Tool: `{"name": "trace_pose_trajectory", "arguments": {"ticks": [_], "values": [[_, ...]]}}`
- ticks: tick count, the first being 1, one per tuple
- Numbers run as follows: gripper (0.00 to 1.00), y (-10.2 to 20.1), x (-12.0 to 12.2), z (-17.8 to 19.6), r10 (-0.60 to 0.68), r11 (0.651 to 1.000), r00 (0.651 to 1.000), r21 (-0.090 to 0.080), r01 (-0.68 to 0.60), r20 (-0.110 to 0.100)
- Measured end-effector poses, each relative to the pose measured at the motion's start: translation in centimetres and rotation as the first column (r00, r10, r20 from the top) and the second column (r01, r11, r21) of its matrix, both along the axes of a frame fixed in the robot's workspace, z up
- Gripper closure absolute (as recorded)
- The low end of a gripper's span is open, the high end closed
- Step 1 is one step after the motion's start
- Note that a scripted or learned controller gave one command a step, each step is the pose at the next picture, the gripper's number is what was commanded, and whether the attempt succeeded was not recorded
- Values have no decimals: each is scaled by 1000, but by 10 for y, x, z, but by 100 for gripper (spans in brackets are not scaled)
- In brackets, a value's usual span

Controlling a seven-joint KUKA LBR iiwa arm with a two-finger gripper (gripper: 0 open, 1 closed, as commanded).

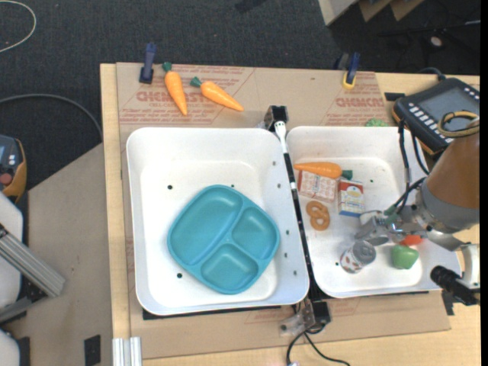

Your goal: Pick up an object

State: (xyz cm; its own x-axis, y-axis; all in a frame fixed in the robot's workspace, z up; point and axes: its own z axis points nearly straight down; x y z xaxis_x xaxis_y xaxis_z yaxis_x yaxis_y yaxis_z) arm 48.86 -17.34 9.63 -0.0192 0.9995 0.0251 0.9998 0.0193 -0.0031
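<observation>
The right bin holds several small items. An orange toy carrot lies at the back, with a red-and-white packet and a small blue-and-white carton just in front of it. A brown pretzel lies below the packet. My gripper hangs low over the bin's front middle, right of the pretzel. A small round white-and-red object sits just in front of it. A green toy vegetable with a red top lies to its right. I see nothing clearly held.
The left bin contains a teal divided tray. Two more toy carrots lie on the cardboard bench behind the bins. A black control pendant with cables sits at the back right, near the arm.
</observation>
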Motion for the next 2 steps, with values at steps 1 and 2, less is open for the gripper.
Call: {"name": "trace_pose_trajectory", "arguments": {"ticks": [1, 2], "values": [[100, -7, -1, 11, -9, 1000, 1000, -11, 9, 6], [100, -47, 94, 37, -16, 999, 1000, -32, 17, 15]]}}
